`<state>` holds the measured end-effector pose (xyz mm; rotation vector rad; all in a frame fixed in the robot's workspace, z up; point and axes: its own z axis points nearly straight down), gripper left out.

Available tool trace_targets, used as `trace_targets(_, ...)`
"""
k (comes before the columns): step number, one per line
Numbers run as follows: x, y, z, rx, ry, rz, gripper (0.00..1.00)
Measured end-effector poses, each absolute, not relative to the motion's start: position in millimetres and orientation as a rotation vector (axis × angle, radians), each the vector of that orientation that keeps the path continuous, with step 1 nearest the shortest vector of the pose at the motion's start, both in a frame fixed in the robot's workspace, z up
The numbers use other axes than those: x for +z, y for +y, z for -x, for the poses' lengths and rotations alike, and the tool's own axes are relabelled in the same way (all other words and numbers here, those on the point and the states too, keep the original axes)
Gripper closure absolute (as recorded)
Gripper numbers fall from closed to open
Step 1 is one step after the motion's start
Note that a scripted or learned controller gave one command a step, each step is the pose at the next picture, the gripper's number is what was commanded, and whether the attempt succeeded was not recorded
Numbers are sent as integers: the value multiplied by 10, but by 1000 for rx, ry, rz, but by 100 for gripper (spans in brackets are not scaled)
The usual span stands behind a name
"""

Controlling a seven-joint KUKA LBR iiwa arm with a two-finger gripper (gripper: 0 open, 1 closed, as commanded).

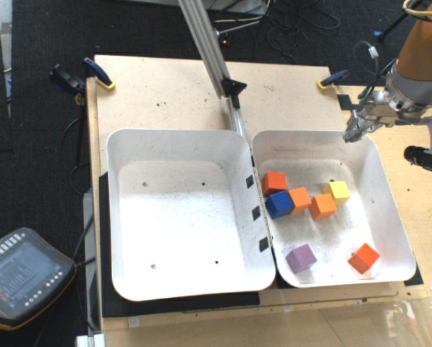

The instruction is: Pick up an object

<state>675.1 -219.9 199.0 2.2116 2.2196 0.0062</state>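
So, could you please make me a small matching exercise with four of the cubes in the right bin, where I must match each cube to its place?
Cubes:
1. blue cube
2. yellow cube
3. purple cube
4. red cube

Places:
A. near the front right corner of the right bin
B. beside the divider between the two bins, touching an orange cube
C. near the front edge, left of the red cube
D. at the right end of the cluster, farthest from the divider

Pairs: 1-B, 2-D, 3-C, 4-A
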Motion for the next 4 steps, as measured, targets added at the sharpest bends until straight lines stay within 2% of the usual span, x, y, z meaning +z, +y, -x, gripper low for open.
trace_targets(1,2363,-2200,-6766,5,2220,-2213,100)
trace_targets(3,2398,-1256,-6630,2,2230,-2214,100)
trace_targets(4,2487,-684,-6490,3,2232,-2213,100)
